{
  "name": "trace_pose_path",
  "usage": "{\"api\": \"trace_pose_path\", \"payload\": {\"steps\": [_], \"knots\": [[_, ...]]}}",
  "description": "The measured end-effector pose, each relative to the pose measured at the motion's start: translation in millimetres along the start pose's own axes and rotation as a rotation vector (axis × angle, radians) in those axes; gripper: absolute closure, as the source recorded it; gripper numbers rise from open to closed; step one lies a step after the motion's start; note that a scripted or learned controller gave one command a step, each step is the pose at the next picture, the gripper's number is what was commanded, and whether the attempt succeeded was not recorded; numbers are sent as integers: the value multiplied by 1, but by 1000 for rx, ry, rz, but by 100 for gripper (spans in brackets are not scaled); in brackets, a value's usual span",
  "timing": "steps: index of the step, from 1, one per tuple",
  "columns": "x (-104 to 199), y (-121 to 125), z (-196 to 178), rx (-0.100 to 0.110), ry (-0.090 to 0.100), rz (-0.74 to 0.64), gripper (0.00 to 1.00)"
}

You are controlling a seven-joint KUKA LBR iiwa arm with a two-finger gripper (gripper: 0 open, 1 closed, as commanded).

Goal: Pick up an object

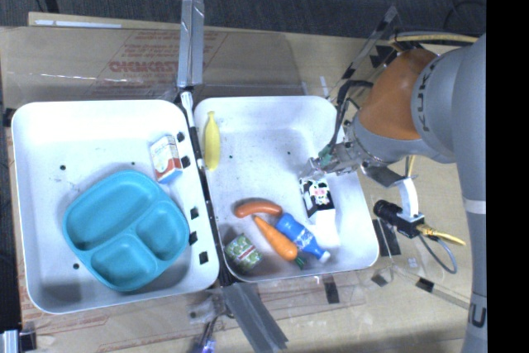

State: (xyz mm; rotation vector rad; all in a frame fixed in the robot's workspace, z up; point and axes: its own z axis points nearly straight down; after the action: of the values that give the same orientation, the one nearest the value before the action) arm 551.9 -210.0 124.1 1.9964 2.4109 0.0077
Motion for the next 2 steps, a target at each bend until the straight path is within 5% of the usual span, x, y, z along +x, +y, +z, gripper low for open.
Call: {"api": "trace_pose_path", "payload": {"steps": [1, 2], "knots": [[2, -19, 14, -28, -18, -188, 0], [2, -19, 14, -27, -18, -188, 0]]}}
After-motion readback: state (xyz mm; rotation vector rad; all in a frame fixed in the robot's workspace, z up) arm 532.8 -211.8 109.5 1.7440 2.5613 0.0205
